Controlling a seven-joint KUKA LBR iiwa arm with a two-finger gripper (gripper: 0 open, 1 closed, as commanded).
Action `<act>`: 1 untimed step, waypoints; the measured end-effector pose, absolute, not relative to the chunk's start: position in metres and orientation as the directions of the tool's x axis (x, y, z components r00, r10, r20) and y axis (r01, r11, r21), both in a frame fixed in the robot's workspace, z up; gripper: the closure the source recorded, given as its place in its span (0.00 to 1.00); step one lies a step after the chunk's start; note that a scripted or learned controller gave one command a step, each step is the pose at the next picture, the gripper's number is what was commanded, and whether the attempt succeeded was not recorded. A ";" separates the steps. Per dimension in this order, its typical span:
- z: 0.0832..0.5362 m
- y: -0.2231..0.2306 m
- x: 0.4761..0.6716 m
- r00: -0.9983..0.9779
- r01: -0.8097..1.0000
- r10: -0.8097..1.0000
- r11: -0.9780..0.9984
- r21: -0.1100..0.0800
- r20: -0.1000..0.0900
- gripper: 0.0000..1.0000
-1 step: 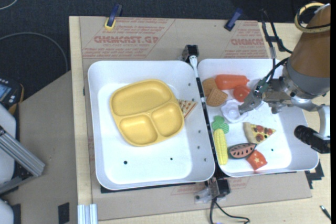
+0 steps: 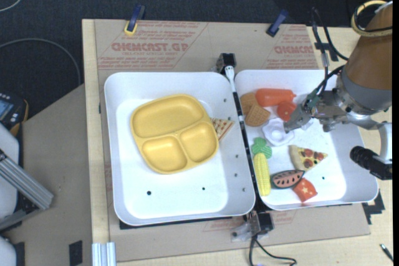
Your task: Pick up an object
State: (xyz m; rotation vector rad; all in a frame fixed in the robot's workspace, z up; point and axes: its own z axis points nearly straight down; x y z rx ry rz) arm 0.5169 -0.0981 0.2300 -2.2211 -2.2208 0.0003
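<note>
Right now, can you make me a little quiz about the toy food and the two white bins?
1. True or false: the yellow plate lies in the left bin.
2. Which lies beside the corn? A) pizza slice B) spoon C) cup
3. Which bin does the gripper hover above?

Key: 1 true. 2 A. 3 The right bin.

Two white bins (image 2: pixel 118 134), one yellow plate (image 2: pixel 173 133), one corn cob (image 2: pixel 261 172).
</note>
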 end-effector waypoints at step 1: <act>0.186 -0.092 0.515 0.000 1.000 1.000 0.000 -0.007 0.002 0.00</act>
